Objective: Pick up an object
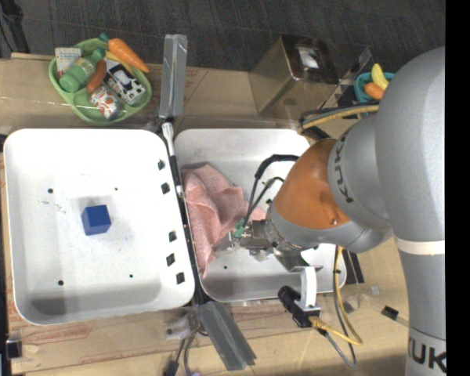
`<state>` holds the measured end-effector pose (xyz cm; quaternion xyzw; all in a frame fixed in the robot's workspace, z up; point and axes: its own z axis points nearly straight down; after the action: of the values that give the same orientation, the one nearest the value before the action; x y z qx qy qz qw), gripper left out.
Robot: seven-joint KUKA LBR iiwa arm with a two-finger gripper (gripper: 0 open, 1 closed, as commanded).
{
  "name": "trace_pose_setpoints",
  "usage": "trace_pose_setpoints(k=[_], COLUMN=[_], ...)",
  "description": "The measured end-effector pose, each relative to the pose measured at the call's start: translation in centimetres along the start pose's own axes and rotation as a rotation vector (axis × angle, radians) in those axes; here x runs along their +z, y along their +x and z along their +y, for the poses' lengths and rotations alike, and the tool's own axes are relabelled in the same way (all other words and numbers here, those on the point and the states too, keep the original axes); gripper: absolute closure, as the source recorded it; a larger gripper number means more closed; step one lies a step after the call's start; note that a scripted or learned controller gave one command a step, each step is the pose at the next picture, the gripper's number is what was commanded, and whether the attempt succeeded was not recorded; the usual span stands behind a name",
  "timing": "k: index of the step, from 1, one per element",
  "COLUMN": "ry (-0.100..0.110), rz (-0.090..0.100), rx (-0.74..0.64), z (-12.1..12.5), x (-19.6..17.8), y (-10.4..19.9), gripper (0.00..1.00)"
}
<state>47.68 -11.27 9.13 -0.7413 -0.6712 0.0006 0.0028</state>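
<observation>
One cloth [211, 210] bunched in right bin [219, 143] — soft, limp, best pinched at raised fold; hand [247, 235] state untold.

The grey arm [407, 155] bends down from the right, its claw [239, 237] low, apparently pointing left.

A single fixed camera looks down from above the bench at a slant, far enough back to take in both the left bin [31, 210] and the right bin [235, 143], with dark floor along the top. The arm [392, 171] enters from the right and looms large, being nearer the lens.
</observation>
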Motion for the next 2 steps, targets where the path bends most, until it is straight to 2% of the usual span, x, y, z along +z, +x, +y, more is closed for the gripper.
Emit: trace_pose_setpoints(k=[1, 2], ry=[-0.002, -0.002], rz=[-0.002, -0.002], rx=[-0.111, -0.224], z=[6.7, 11.2], x=[-1.5, -0.1], y=[-0.8, -1.9], gripper=[0.00, 0.00])
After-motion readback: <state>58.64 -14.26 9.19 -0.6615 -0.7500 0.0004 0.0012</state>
